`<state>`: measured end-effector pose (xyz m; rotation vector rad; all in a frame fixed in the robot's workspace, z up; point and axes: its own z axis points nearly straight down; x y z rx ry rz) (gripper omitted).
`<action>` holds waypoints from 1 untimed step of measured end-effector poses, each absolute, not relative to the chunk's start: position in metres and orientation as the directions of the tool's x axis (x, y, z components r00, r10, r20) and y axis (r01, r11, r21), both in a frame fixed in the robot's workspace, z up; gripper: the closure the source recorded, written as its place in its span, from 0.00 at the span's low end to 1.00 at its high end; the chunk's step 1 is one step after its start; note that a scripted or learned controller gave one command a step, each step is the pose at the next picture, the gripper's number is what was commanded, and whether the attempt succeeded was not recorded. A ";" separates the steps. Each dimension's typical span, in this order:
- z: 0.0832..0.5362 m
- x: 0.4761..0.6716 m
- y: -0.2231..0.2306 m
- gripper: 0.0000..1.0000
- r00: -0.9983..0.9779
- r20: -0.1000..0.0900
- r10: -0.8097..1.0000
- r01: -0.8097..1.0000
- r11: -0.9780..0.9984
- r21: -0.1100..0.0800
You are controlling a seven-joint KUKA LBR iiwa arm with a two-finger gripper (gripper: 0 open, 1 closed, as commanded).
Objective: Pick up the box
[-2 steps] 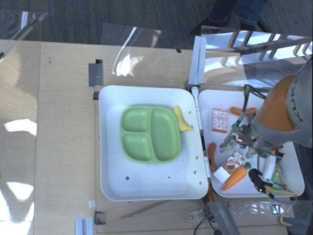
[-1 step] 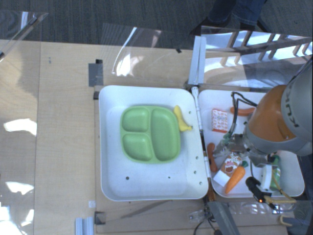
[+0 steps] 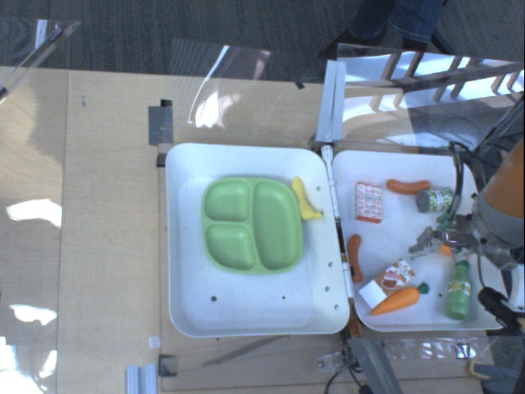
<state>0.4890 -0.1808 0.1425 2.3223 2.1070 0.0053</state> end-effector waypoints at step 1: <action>0.089 0.492 -0.112 0.00 0.086 -0.001 0.996 0.996 -0.086 0.016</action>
